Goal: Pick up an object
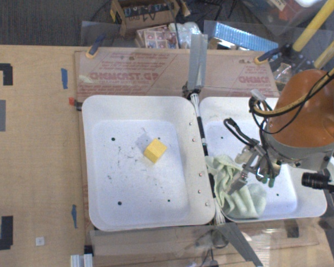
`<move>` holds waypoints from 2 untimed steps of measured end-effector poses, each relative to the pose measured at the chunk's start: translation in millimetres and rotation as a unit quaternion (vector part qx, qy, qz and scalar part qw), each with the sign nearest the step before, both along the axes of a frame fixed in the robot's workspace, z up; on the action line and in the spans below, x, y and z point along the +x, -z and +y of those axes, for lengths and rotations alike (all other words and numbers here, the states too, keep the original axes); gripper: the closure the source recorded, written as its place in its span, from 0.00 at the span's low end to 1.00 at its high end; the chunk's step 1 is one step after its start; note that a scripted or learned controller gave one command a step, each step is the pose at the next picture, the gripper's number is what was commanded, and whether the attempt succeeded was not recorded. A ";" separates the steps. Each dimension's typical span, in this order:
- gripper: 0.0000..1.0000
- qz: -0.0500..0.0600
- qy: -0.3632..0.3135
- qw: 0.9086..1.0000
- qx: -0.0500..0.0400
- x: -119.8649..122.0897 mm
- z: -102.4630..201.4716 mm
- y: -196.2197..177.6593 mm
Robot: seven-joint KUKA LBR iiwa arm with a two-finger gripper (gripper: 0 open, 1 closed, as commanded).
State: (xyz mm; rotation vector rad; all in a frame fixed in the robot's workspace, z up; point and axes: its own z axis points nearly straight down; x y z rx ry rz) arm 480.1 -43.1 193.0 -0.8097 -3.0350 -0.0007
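The left bin (100,149) holds one small yellow block (155,150), lying loose near the middle of its floor and well apart from the arm. The floor around the block shows dark specks and scuffs. Nothing is touching the block.

The right bin (306,204) holds a pale green cloth (234,191), crumpled against the wall it shares with the left bin and spreading toward the near corner. This is the object closest to hand for the pick. The gripper (255,168) hangs low over the cloth's right side, its tip near or on the folds.

The state of the jaws cannot be determined: the finger parts blur into cables and metal fittings, and no cloth is seen clearly caught between them. No hold is confirmed.

Risks, as a judgement:
- The cloth is soft and bunched, so a closing grip may catch a single fold and let it slip out on lifting.
- The cloth lies against the shared wall, so a finger could strike the rim or pin fabric against it.
- The loose black cable (236,131) near the wrist could snag.

Obscured: the arm's orange body (306,107) covers much of the right bin's far side, so anything beneath it is unseen. Contact between gripper and cloth cannot be confirmed.
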 end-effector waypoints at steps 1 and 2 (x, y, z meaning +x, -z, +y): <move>1.00 -0.002 0.002 1.000 0.000 1.5 -1.5 -8.5; 1.00 0.001 -0.163 0.987 0.000 -0.1 53.9 9.9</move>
